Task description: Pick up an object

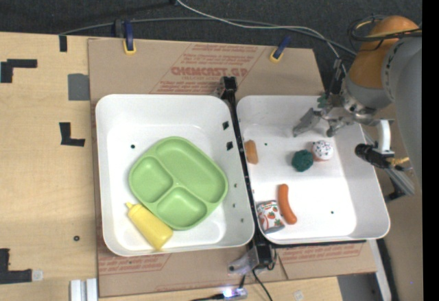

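Objects you could grab sit in the right bin, green ball beside speckled ball, gripper above them, fingers spread, holding nothing.

plate and bottle in left bin, ball, sausage and carton in right bin

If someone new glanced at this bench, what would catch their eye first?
Probably the green divided plate in the left bin, with a yellow bottle at its lower-left edge. Next, the gripper poised over the right bin, just above a dark green ball.
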Controlling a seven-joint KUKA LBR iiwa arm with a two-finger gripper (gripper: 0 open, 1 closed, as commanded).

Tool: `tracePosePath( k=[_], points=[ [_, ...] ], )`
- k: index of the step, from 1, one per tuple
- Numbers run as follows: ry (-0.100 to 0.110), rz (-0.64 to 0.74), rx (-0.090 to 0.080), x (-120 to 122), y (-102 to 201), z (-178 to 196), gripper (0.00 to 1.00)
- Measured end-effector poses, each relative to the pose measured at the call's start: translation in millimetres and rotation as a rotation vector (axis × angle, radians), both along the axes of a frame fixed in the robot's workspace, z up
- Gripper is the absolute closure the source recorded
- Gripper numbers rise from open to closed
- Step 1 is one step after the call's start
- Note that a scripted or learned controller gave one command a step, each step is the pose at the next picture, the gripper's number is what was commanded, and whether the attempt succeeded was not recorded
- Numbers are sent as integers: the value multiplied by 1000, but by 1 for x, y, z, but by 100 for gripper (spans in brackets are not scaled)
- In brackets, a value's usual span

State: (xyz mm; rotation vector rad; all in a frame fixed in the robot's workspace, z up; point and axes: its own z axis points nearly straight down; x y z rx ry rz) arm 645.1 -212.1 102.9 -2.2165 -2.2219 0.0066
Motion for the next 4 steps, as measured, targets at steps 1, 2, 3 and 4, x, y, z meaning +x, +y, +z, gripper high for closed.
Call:
tracePosePath(
  k=[1,2,3,4],
  points=[
    [-5,0,-2,0,0,-18,0],
    [-10,2,-6,2,0,-5,100],
    [-9,0,0,-1,10,46,100],
    [-10,0,-1,4,13,109,100]
  ],
)
